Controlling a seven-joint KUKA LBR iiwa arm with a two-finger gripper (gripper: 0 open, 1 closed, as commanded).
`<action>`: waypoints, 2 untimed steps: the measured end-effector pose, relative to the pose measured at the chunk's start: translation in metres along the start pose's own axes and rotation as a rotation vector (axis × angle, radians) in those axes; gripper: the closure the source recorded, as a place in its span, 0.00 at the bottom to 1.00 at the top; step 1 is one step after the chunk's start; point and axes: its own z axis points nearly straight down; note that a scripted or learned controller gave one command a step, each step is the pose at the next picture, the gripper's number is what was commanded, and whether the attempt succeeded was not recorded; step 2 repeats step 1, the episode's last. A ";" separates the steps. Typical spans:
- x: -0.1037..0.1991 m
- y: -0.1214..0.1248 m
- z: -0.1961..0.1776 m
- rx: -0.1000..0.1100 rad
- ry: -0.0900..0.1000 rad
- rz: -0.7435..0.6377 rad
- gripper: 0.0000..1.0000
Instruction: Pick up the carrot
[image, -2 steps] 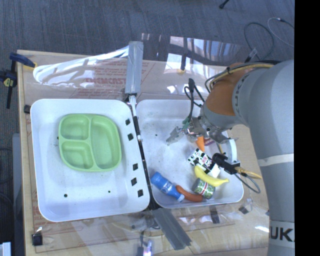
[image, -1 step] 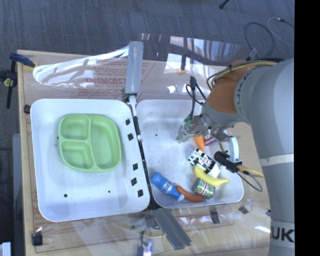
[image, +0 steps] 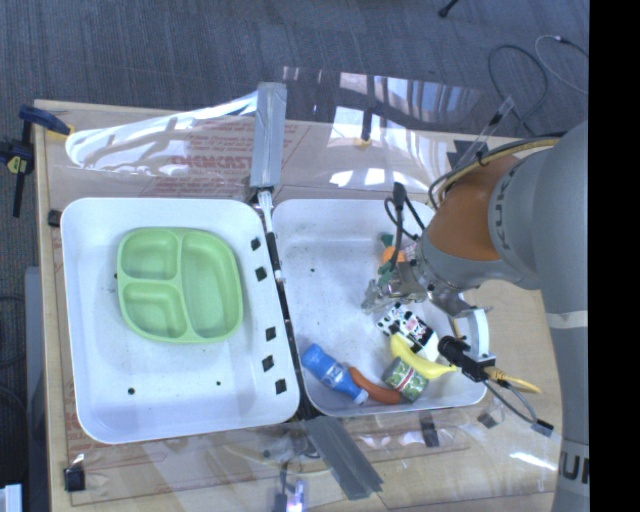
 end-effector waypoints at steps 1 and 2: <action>0.054 -0.005 -0.076 -0.003 -0.002 -0.266 1.00; 0.054 -0.005 -0.076 -0.003 -0.002 -0.266 1.00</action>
